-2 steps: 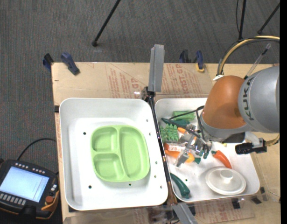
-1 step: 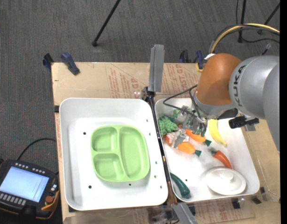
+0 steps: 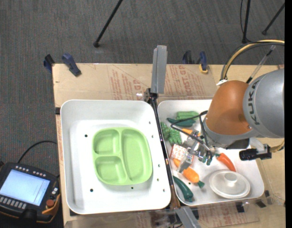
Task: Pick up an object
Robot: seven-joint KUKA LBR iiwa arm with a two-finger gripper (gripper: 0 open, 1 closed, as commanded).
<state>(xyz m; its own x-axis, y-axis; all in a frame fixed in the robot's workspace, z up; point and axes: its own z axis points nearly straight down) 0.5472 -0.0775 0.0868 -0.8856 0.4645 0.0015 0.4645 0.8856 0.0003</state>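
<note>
Jaws (image 3: pixel 199 151) hang low over the crowded right bin (image 3: pixel 258 175), grip impossible to tell; left bin (image 3: pixel 72 127) has room around the green tray (image 3: pixel 122 156)

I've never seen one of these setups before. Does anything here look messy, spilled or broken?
Nothing looks broken or spilled. The right bin holds a loose jumble of toy food, with carrots and green pieces lying at all angles beside a white bowl. The green divided plate sits neatly in the left bin.
</note>
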